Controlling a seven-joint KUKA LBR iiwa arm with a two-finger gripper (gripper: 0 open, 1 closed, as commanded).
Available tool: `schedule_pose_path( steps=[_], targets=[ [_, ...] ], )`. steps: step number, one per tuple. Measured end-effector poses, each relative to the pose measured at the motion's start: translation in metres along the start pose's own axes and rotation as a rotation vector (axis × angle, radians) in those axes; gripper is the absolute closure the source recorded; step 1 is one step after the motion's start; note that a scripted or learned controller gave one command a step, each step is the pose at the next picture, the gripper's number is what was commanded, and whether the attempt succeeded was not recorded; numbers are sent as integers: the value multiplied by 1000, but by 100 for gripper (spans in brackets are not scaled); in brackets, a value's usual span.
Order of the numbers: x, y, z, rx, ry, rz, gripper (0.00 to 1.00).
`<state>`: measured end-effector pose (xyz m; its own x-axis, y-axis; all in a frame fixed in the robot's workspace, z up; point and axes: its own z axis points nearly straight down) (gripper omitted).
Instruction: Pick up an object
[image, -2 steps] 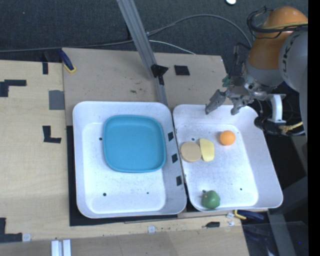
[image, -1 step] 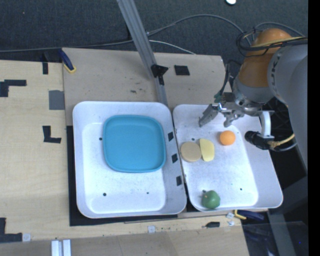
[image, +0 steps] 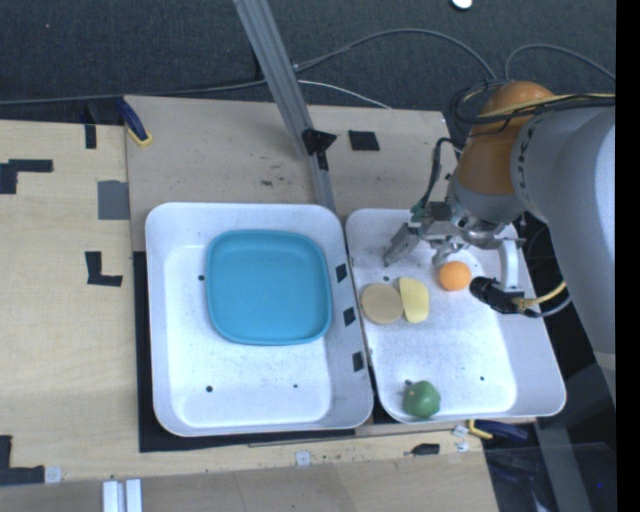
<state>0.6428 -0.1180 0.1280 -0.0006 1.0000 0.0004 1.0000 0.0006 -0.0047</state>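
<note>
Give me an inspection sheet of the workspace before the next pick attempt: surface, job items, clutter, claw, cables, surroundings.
Surface: wooden bench with black tape marks; two white bins side by side, left bin and right bin.
Job's things: in the right bin, orange ball, yellow piece touching a tan round piece, green fruit near the front wall.
Clutter: blue plate lying flat in the left bin.
Claw: the claw sits over the right bin's back part, left of the orange ball; nothing seen between its fingers.
Cables: yellow and black cables along the wrist; grey cables on the dark floor behind.
Surroundings: slanted metal pole behind the bins.
</note>
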Motion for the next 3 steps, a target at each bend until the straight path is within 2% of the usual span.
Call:
schedule_pose_path(
  steps=[1,3],
  targets=[
    [0,1,-13,-4,0,0,100],
    [-7,-3,-113,-8,-1,0,100]
  ],
)
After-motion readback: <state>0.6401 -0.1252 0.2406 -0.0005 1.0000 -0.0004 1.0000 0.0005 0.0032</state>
